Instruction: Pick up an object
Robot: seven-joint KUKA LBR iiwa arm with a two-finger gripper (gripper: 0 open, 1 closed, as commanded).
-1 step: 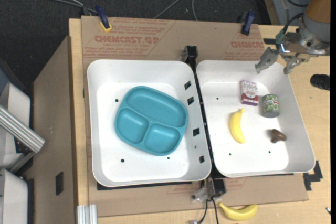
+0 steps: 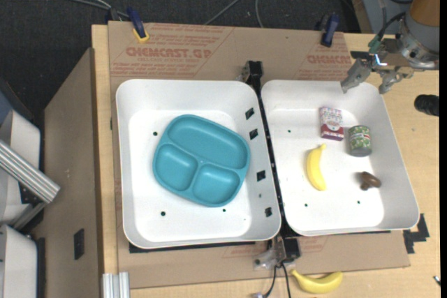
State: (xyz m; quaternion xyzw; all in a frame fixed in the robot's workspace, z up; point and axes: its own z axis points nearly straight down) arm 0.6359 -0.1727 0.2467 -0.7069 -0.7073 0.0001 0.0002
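Brown cardboard [image 2: 230, 45] printed "CHEMCAST GP" in red underlies two white bins. Left bin [image 2: 133, 171] holds a teal divided plate [image 2: 201, 159]. Right bin [image 2: 398, 185] holds a banana [image 2: 316, 167], a red-and-white packet [image 2: 331, 123] with unreadable print, and a green can [image 2: 360, 139]. Gripper [image 2: 369, 82] hangs spread, pinching nothing, over that bin's far corner.

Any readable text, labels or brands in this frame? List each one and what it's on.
"CHEMCAST GP": red print on the brown board under the bins, upper left.
"CHEMCAST": same red print repeated on the board's upper right, partly cut off by the right bin.
Small red and white box: printed label, too blurred to read.
Green can: label too small to read.
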